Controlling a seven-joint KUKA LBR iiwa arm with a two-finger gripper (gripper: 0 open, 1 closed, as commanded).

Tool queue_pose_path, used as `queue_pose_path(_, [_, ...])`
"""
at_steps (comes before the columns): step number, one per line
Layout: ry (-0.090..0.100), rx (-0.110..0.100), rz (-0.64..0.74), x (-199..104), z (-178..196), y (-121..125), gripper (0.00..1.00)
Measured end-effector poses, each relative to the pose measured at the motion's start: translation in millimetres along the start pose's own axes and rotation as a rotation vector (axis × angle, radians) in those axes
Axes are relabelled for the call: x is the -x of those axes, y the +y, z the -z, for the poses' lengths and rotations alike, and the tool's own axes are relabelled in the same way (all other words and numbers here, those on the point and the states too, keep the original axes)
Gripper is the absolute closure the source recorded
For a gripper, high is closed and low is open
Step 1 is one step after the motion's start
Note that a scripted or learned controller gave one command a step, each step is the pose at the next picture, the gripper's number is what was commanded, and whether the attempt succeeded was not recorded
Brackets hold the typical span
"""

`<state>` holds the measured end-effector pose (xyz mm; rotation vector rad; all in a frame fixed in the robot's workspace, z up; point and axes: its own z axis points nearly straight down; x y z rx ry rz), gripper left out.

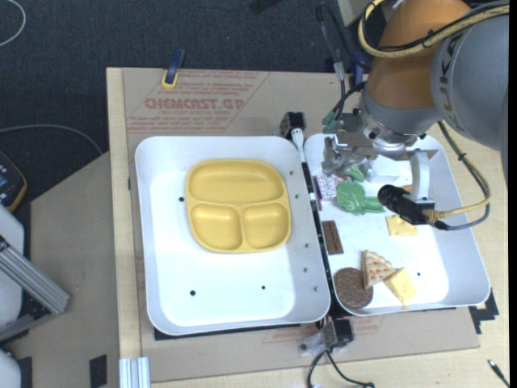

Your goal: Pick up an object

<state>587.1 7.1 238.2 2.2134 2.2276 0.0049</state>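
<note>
One metal two-finger gripper (349,162) hangs over the right white bin (460,249), just above a green plastic toy (355,197). Can't tell its opening or any hold. Best to centre on the toy before closing.

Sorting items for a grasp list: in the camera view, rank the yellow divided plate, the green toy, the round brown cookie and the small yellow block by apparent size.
1. yellow divided plate
2. green toy and round brown cookie: look alike, unranked
3. small yellow block

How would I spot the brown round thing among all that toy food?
Look in the right-hand bin, at its near left corner. The brown round cookie lies flat there, beside a sandwich wedge; it is the only dark, circular piece.
</note>
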Motion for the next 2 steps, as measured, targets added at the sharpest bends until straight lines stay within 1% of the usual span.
queue_pose_path(1, [-0.002, -0.001, -0.004, -18.0, -4.2, 5.4, 1.00])
queue_pose_path(2, [-0.003, 0.000, -0.005, -16.8, -9.2, 12.1, 1.00])
